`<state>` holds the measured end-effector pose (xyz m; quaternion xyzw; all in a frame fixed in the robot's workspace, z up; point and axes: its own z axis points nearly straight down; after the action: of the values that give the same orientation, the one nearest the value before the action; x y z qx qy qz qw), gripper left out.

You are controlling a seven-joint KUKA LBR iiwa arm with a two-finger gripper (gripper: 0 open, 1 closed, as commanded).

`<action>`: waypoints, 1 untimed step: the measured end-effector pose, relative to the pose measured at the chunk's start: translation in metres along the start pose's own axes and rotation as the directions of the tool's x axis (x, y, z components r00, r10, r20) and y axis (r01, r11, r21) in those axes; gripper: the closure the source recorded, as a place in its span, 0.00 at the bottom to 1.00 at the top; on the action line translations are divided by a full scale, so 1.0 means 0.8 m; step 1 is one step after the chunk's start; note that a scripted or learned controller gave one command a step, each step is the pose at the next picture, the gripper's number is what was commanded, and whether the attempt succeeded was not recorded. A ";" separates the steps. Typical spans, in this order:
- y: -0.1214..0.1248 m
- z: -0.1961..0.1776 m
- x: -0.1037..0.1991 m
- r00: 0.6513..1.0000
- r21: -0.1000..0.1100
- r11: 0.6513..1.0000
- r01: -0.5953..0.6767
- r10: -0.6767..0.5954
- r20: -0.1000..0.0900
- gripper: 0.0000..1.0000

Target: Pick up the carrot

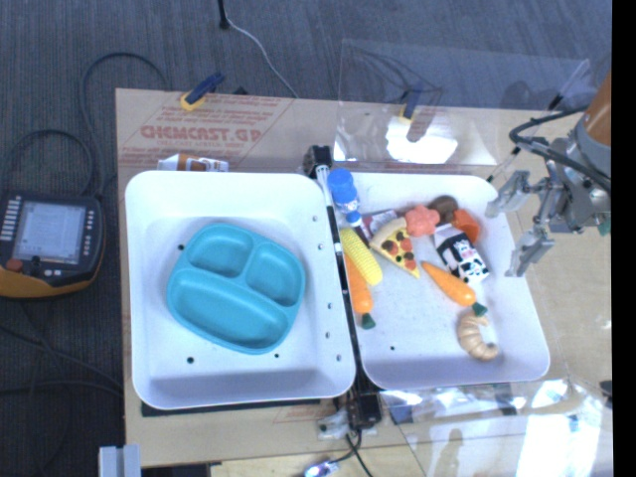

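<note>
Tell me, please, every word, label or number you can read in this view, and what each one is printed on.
"CHEMCAST GP", in red letters on the brown board under the bins; the last letters are blurred.
Teach pendant screen: too small to read.
Label on the packet behind the left bin: blurred.
Black-and-white carton: no readable print.

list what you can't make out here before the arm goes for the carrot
- Hand: small and slightly blurred in the camera view; it sits at the right bin's right rim.
- Arm: cut off by the frame's right side above the orange band.
- Carrot: its top end runs up against the black-and-white toy, so that end is unclear.
- Second orange piece: partly under the corn, against the bin wall; identity uncertain.
</note>
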<state>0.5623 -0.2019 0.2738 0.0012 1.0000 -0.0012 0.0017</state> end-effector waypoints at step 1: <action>0.010 0.189 -0.024 0.998 -0.005 0.998 -0.055 0.055 -0.017 0.00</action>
<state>0.5822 -0.1944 0.1223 0.0287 0.9996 0.0015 -0.0067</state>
